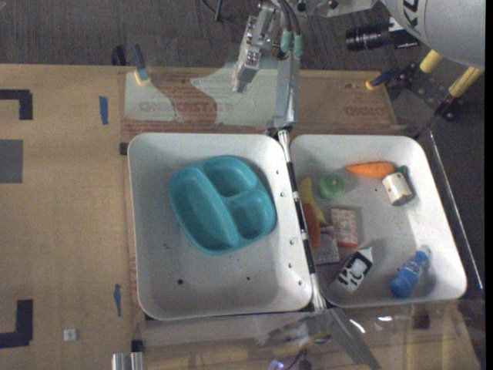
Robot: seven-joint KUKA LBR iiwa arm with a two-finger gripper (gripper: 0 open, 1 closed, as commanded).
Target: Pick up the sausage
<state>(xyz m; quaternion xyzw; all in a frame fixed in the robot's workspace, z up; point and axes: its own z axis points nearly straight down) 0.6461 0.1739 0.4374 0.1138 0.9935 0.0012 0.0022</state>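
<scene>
Sausage, thin, reddish, lies lengthwise near-to-far along the right white bin's left wall. Metal two-finger gripper hangs beyond the bins, touching nothing; its opening cannot be told.

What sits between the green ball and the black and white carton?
A pinkish packet lies between the green ball and the carton, as the camera view shows.

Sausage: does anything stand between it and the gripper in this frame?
Nothing lies over the reddish sausage. It hugs the left wall of the right white bin, with a yellow piece at its far end and a pinkish packet beside it. The gripper hangs beyond the bins.
</scene>
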